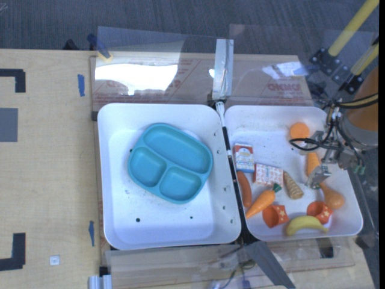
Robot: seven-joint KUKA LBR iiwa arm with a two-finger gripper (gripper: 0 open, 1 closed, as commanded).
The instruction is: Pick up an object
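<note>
The right bin (352,224) holds several toy foods. Among them are an orange ball (299,130), an orange stick-shaped piece (313,162), a brown-orange pear shape (333,198) and a yellow banana (305,223). There are also a carrot (261,202), a red block (277,215), a waffle cone (293,186), a small milk carton (243,158) and a patterned box (269,174). My gripper (320,176) hangs low over the bin's right side, just right of the orange stick piece and above the pear shape. Cables and the wrist hide its tips.
The left bin (114,221) holds a blue divided plate (171,162). A red sausage (244,188) lies by the divider between the bins. A small red piece (318,209) sits beside the banana. A clear panel (156,71) stands behind the bins. Yellow bars (358,20) rise at the upper right.
</note>
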